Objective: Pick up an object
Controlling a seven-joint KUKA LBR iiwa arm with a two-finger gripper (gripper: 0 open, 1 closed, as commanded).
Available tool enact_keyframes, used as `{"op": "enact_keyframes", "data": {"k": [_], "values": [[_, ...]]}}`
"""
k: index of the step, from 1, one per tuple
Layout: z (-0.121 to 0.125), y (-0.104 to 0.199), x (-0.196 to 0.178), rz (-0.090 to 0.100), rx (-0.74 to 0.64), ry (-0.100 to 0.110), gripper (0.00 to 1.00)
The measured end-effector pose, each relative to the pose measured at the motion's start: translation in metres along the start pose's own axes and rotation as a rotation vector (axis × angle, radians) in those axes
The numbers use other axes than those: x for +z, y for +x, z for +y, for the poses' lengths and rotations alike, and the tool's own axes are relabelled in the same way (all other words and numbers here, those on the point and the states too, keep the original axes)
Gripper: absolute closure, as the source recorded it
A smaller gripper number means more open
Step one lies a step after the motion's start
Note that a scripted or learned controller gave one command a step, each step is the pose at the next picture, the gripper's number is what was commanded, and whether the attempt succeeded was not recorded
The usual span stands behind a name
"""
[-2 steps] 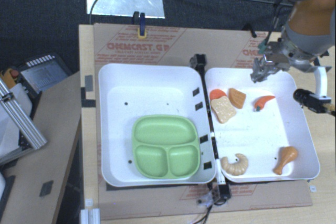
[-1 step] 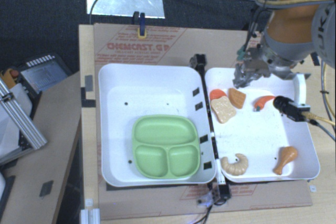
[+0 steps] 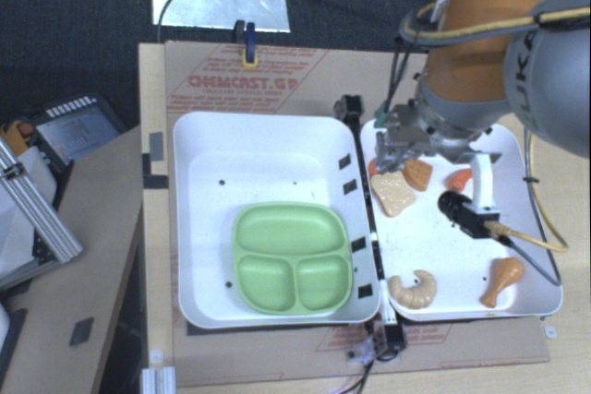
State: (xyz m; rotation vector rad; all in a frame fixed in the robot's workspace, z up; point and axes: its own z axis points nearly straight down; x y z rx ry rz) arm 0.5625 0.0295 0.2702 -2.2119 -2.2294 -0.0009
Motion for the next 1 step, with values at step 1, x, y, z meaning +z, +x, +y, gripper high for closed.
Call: {"op": "enact_keyframes", "data": {"k": [1], "values": [[-0.0036,0.0461,0.0123,0.0,0.0,-0.001,1.0]]}}
